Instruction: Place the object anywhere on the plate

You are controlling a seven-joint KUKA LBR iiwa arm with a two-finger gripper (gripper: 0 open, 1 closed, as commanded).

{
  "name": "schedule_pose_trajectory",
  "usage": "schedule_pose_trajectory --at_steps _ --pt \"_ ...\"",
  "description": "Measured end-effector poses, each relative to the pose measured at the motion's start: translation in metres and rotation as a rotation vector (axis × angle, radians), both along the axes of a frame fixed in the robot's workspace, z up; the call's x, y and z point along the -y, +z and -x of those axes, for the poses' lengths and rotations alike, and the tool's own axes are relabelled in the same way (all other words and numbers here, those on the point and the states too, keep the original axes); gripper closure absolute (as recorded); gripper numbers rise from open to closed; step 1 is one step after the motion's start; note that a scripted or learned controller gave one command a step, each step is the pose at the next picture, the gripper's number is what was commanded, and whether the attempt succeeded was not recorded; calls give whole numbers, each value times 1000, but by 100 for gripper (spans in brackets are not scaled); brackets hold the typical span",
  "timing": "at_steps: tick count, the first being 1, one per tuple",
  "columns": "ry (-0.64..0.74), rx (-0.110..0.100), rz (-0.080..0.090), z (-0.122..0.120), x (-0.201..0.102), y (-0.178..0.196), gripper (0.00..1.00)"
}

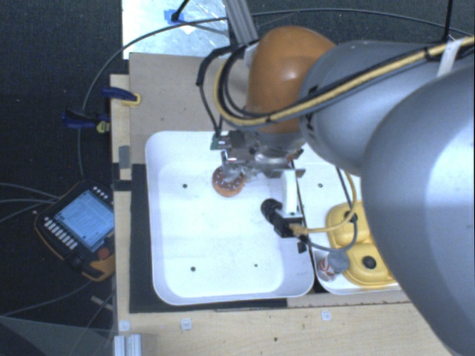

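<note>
A small round brown-orange object (228, 183) lies in the upper middle of the left white bin (185, 265). My gripper (231, 170) hangs straight over it, its tip at the object's top edge, and the wrist hides how it meets the object. A yellow plate (358, 252) sits in the right bin, partly hidden under the grey arm.
A black cable fitting (277, 218) on the arm hangs over the left bin's right side. A small grey and red item (331, 262) rests at the right bin's left edge beside the plate. A teach pendant (78, 225) and blue clamps (83, 119) lie left of the bench.
</note>
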State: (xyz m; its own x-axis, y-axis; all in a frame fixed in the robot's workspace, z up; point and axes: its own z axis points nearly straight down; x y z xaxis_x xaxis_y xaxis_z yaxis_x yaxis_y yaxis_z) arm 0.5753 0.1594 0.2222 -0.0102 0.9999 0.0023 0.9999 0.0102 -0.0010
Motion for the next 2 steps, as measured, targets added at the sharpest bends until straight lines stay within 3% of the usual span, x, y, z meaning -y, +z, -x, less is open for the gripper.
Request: schedule_pose_trajectory --at_steps 1,2 --pt "-3 2 1 -3 -24 -4 100" --pt "-5 1 2 -3 -22 -4 0"
